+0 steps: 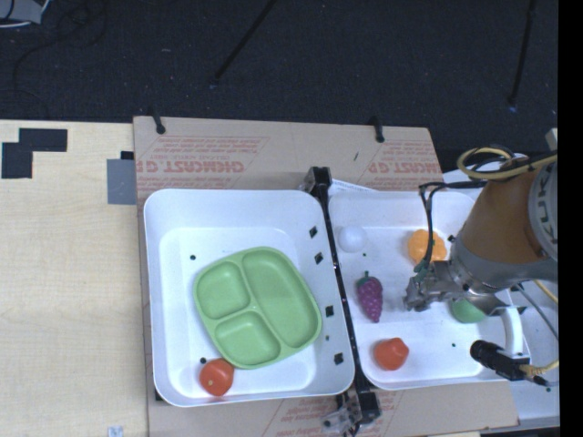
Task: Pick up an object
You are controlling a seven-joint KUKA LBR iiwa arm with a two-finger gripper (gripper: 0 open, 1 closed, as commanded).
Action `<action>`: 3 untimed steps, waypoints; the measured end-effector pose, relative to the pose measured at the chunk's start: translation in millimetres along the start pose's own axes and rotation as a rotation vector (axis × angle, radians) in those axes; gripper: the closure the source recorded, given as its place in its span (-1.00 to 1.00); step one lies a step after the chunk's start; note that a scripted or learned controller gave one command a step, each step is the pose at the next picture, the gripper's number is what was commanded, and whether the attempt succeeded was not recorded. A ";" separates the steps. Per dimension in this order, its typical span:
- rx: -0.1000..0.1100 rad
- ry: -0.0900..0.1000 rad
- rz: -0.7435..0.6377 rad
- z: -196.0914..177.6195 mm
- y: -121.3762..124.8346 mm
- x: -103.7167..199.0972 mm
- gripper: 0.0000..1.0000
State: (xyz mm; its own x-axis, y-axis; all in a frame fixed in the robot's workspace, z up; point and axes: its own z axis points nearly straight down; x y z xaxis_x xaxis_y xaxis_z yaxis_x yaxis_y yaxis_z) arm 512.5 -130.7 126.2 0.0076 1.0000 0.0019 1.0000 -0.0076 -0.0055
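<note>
The arm is seen entering from the right, its gripper [421,295] lowered into the right bin [401,217]. The gripper lies just right of the purple grape bunch [369,297] and below the orange fruit [424,245]. Whether anything is grasped cannot be told, since the gripper is dark and small against the bin floor; nothing is visibly held.

Several candidate objects are offered in the right bin: the purple grape bunch near the divider, the orange fruit partly covered by the arm, a white ball [351,238] near the upper left corner, a red tomato [391,353] toward the front wall, and a green object [469,311] largely hidden beneath the wrist. The pieces are spread well apart, which is judged to leave room for a grasp on each.

In the left bin [168,244] a green divided plate [257,307] is laid flat, with a second red tomato [217,377] just beside its front corner.

The grape bunch is judged the nearest target. A sideways shift would be required before closing.
</note>
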 end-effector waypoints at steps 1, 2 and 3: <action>-0.006 -0.002 -0.002 -46.7 -8.3 0.4 1.00; -0.006 -0.002 -0.010 -77.8 -7.9 -0.3 1.00; -0.002 0.001 -0.013 -76.9 -2.1 62.1 1.00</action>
State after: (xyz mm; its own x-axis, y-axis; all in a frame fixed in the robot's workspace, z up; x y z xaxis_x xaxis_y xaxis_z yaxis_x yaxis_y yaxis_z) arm 511.3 -68.7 203.2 -0.0051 1.0000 0.0030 1.0000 0.0051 -0.0033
